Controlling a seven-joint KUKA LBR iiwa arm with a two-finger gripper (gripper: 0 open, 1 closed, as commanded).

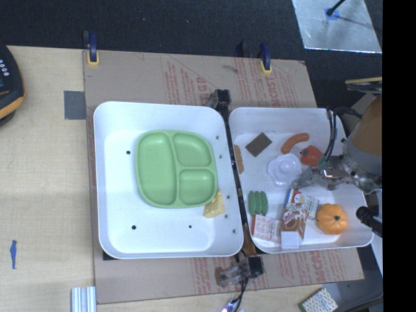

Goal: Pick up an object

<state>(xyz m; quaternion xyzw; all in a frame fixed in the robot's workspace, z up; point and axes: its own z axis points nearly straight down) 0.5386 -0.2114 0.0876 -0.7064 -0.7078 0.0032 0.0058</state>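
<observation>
The end effector (323,172) hangs low over the right bin (276,114), near its right wall. I cannot tell if it is wide or narrow, or if it has anything in it.

Lots of small things lie in this bin. A red toy (312,154) sits closest, touching or almost touching the end effector on its upper left side. A sausage (294,142) lies just past the red toy, and its long side slants up to the right. A clear cup (284,169) sits just to the left of the end effector. An orange pumpkin (332,219) sits below it, near the bin's front edge. Snack packs (297,212) lie below and to the left.

I think the red toy is the easiest pick, because it is closest.

A green tray (175,168) lies far to the left, in the left bin (117,233).
</observation>
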